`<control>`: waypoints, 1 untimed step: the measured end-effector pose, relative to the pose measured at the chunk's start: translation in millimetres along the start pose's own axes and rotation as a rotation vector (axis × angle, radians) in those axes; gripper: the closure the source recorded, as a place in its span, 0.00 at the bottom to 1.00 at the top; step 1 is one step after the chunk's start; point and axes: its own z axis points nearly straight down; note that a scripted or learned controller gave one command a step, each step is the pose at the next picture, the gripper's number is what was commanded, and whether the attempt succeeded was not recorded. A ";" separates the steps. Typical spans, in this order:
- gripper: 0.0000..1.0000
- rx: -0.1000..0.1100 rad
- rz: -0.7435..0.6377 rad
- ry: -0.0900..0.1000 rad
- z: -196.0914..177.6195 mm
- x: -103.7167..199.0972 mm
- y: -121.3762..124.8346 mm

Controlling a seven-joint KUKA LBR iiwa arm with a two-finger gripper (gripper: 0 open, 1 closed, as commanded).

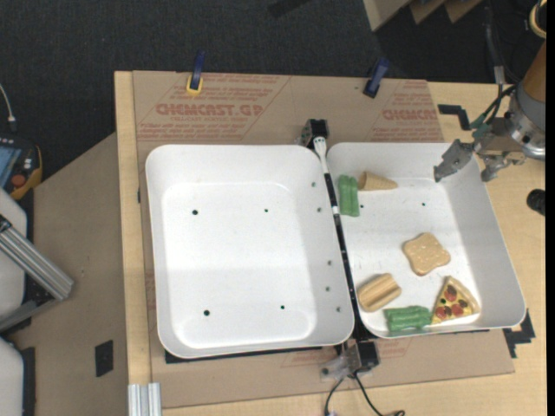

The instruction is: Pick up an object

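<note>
The camera looks down on a bench [78, 232] with a brown cardboard sheet [260, 102] on top. Two white bins sit side by side on the cardboard.

The gripper [473, 165] is up near the far right corner of the right bin [486, 224]. It hangs just above the bin's rim. Its two fingers are spread wide apart, one finger [451, 160] pointing down toward the bin and the other just beside it on the right. Nothing is between them. The grey arm [529, 120] comes in from the right side.

All the toy food is in the right bin. A small tan cone piece [376, 181] lies to the left of the gripper, near the bin's far side. Just left of that is a green stick piece [348, 195], lying next to the wall between the two bins. A tan toast piece [425, 253] lies below the gripper, closer to the front, about in the middle of the bin. Further to the front is a tan bread roll [378, 290]. Near it, at the front edge, lies another green piece [408, 319]. Touching that green piece on its right is a pizza slice [454, 301] with red and dark spots.

The left bin [234, 250] is well apart from the gripper, far to its left. Two blue clamps [196, 69] hold the cardboard at the back edge.
</note>
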 end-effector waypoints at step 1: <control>0.00 -0.001 -0.005 -0.001 -133.8 91.8 -58.5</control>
